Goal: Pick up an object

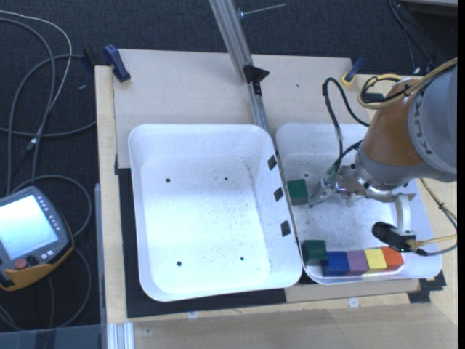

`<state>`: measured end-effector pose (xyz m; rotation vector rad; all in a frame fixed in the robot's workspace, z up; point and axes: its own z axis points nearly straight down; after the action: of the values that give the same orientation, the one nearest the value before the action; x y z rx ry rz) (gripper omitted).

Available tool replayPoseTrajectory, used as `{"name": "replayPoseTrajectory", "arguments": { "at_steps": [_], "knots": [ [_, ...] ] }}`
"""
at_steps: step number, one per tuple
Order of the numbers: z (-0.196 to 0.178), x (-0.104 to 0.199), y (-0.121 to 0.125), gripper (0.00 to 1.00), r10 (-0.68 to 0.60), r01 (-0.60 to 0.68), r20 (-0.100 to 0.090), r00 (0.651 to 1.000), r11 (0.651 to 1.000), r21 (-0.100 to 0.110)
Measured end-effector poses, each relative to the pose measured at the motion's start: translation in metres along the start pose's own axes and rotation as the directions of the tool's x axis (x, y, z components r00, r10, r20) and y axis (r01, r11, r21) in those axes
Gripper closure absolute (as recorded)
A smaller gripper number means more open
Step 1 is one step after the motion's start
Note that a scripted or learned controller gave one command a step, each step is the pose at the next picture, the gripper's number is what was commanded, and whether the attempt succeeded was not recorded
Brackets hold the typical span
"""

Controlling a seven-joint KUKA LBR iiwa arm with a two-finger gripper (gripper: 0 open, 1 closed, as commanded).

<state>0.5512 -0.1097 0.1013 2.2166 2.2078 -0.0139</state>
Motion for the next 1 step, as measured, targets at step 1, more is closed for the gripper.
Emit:
{"name": "replayPoseTrajectory", "arguments": {
  "at_steps": [1],
  "knots": [
    [-0.0107,0.0015,0.0012,1.0,0.001,-0.001,-0.006,1.0,1.0,-0.003]
  ]
}}
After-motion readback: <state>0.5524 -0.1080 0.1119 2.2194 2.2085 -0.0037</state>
